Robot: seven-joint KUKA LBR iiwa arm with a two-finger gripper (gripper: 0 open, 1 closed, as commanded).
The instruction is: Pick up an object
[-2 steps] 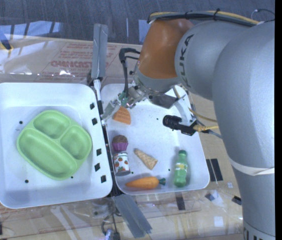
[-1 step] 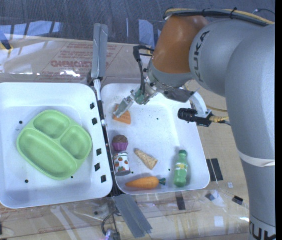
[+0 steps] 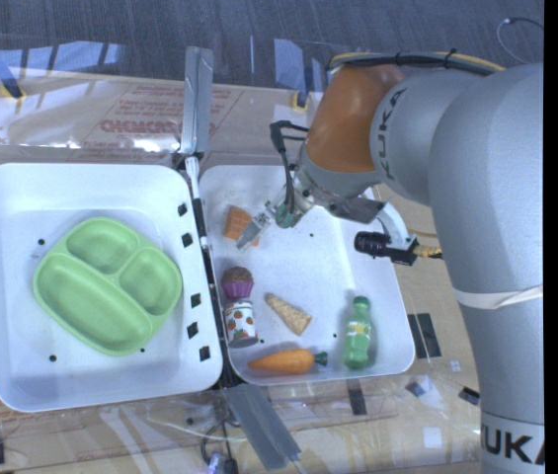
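My gripper (image 3: 258, 227) is low in the right bin (image 3: 330, 257), near its back left corner. Its tip lies right beside an orange wedge-shaped piece (image 3: 233, 221), touching or nearly touching that piece's right side. Nothing visibly sits in its grasp. The grey arm with its orange band (image 3: 353, 117) comes down from the right and covers the bin's back right part. In the same bin are a small cupcake (image 3: 238, 282), a little printed can (image 3: 241, 323), a tan wedge (image 3: 289, 313), a carrot (image 3: 283, 361) and a green bottle (image 3: 358, 333).
The left bin (image 3: 2, 197) bears a green divided plate (image 3: 108, 282). A grey divider bar (image 3: 197, 97) runs between the bins at the back. A black fitting (image 3: 377, 245) juts from the arm over the right bin's right side.
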